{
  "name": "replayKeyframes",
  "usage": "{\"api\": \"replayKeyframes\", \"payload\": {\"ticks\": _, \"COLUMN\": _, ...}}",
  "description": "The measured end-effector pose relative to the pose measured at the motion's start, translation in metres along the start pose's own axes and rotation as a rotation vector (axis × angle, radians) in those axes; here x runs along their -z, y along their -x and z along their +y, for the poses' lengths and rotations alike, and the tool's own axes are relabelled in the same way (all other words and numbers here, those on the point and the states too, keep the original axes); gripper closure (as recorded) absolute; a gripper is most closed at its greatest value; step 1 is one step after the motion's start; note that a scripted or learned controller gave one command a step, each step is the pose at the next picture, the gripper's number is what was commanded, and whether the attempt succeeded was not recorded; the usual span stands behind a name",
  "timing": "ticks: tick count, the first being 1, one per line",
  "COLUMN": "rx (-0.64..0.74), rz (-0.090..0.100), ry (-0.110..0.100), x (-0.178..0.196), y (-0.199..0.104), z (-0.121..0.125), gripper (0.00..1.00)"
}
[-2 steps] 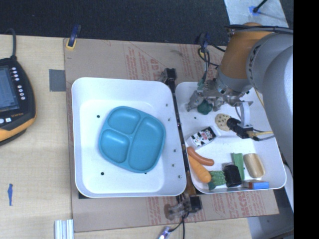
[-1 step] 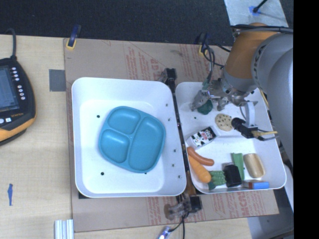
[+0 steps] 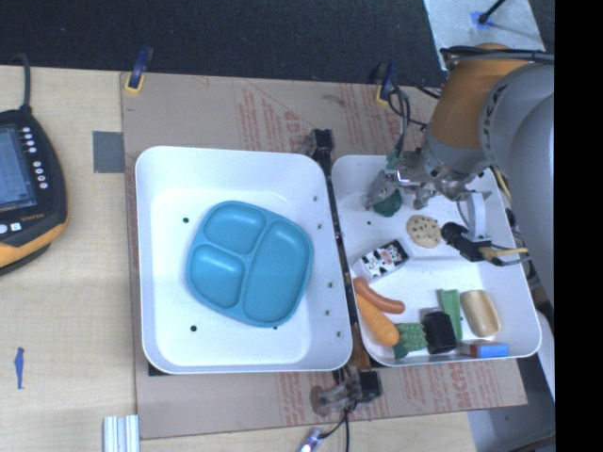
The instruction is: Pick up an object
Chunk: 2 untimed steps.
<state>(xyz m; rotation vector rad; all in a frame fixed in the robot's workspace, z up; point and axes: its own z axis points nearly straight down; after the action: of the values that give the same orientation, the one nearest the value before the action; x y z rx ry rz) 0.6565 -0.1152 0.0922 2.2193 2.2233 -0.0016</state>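
Pincer state unclear, over teal piece, cookie beside, domino near.

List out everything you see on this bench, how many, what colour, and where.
bins: two, white, side by side on the bench
divided plate: one, blue, middle of left bin
cookie: one, tan with dark chips, upper middle of right bin
cow-patterned block: one, black and white, left part of right bin
sausage: one, red-orange, left side of right bin
carrot: one, orange, just below the sausage
bread roll: one, tan, lower right of right bin
handheld controller: one, black and orange, far left
arm: one, grey with orange band, upper right
claw: one, top of right bin
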Motion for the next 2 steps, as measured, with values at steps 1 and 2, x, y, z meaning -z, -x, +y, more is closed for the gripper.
{"api": "replayKeyframes", "payload": {"ticks": 1, "rx": 0.003, "rz": 0.001, "ry": -0.004, "x": 0.0, "y": -0.013, "z": 0.0, "gripper": 0.0}}
{"api": "replayKeyframes", "payload": {"ticks": 2, "rx": 0.0, "rz": 0.0, "ry": -0.001, "x": 0.0, "y": 0.008, "z": 0.0, "gripper": 0.0}}
